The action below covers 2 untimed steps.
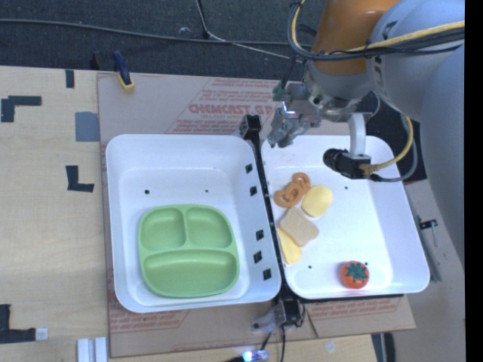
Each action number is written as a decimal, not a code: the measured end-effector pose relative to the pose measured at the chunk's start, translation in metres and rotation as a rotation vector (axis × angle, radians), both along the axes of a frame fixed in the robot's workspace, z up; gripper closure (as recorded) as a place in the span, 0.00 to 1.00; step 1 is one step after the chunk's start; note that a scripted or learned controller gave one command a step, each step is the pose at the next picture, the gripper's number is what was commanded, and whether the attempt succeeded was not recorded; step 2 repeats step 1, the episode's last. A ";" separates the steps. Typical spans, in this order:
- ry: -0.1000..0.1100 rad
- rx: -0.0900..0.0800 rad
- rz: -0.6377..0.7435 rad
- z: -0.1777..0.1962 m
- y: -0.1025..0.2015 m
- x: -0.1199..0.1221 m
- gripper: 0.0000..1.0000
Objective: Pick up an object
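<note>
The right bin (392, 202) holds several toy foods. An orange pretzel (293, 191) lies beside a pale yellow round piece (318, 200). Below them a tan bread slice (299, 227) rests partly over a yellow wedge (289, 249). A red tomato (354, 274) sits alone near the bin's front edge. My gripper (283, 133) hangs over the bin's back left corner, close to the divider, above and behind the pretzel. Nothing is visibly held in it.
The left bin (124, 164) carries a green divided plate (189, 249). A black clip (250, 127) sits at the top of the rims between the bins. A black cable part (343, 162) hangs over the right bin's back.
</note>
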<state>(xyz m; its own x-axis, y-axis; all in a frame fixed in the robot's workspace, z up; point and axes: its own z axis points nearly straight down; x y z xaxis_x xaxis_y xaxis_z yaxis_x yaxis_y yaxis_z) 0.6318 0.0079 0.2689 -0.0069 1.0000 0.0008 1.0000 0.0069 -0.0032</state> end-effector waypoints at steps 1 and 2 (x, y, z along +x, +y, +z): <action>0.000 -0.001 -0.002 -0.023 0.046 -0.004 1.00; 0.000 -0.001 -0.002 -0.023 0.046 -0.004 1.00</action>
